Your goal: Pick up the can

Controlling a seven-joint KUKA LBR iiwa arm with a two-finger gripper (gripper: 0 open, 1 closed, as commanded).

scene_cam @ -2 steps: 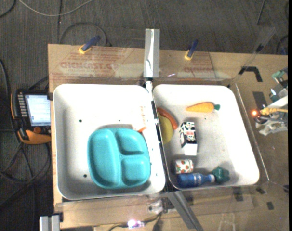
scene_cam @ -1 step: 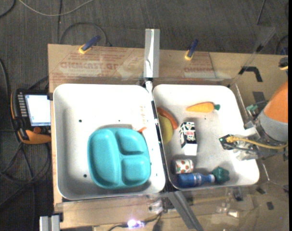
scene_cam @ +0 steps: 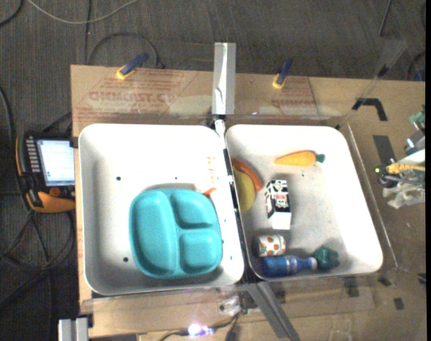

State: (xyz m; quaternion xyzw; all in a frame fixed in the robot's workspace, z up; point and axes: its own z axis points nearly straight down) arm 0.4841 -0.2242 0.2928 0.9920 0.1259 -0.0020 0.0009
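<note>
The small cylindrical can with a white wrap dotted in orange-red (scene_cam: 271,245) is what I am after. It lies on its side on the floor of the right-hand shallow white bin (scene_cam: 358,190), toward that bin's near edge and left of its middle. Its round end faces left. Measured from the bin's near wall, it sits just above a blue bottle lying there, and just below a black-and-white carton, close to both.
</note>
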